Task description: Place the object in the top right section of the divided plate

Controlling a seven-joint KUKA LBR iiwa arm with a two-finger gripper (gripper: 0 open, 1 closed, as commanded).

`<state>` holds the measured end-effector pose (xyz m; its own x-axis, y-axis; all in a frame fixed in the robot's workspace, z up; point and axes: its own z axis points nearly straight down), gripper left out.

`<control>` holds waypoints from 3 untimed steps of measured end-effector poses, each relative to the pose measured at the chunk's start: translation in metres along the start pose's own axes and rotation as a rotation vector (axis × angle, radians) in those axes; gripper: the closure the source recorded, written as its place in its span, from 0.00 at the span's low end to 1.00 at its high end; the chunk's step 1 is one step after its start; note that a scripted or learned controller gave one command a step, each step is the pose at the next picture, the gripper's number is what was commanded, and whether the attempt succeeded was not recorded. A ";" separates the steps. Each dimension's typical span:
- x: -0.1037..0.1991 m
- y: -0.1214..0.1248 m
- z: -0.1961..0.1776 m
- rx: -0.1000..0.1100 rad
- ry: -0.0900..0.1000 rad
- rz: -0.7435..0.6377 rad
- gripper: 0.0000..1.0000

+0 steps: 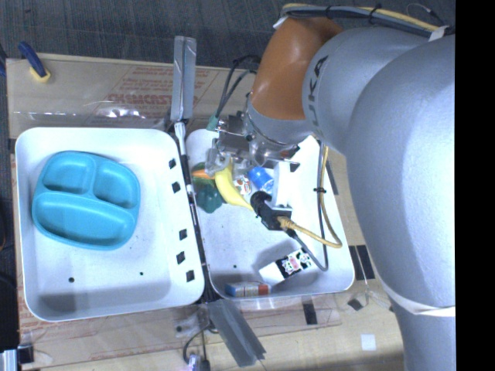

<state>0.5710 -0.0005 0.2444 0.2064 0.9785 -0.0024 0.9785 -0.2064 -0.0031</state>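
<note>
We cannot make out the tips of the two-finger gripper (pixel 232 161), lost in clutter beneath the wrist. The big grey arm (pixel 394 168) covers much of the right-hand shallow white bin (pixel 232 253); the small black-and-white printed carton (pixel 288 267) bears unreadable markings.

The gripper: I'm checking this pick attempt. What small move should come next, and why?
Probably a short, straight lift. The gripper is down in the right bin among a cluster with a yellow banana, while the blue divided plate sits in the left bin. Lifting would show whether anything is held.
</note>
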 end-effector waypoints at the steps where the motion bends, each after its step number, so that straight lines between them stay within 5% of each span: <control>1: 0.074 0.030 0.055 0.000 0.000 -0.150 1.00; 2: 0.156 0.053 0.112 -0.002 0.001 -0.401 1.00; 3: 0.156 0.053 0.111 -0.002 0.000 -0.401 0.00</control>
